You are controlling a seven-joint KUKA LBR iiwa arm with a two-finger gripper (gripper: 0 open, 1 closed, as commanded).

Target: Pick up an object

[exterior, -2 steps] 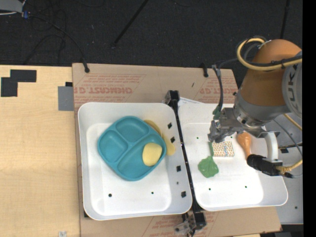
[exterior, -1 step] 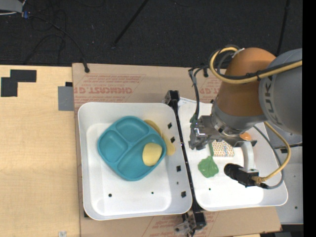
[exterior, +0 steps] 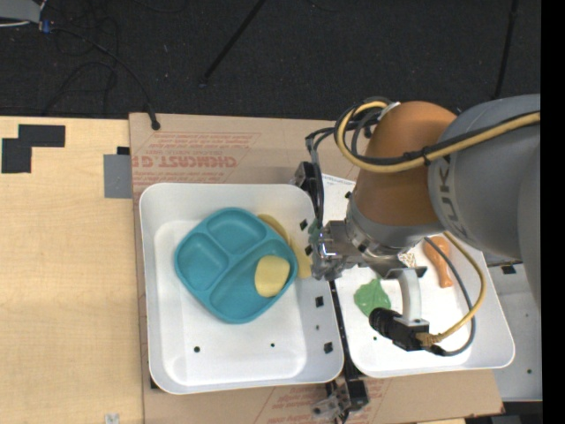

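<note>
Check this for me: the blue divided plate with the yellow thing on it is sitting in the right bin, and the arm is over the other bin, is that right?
Not quite. In the camera view the blue divided plate with the yellow thing on it sits in the left bin, not the right. The arm is over the other bin, as you said.

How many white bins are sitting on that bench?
2. The left bin holds a teal tray; the right bin lies partly under the arm.
</note>
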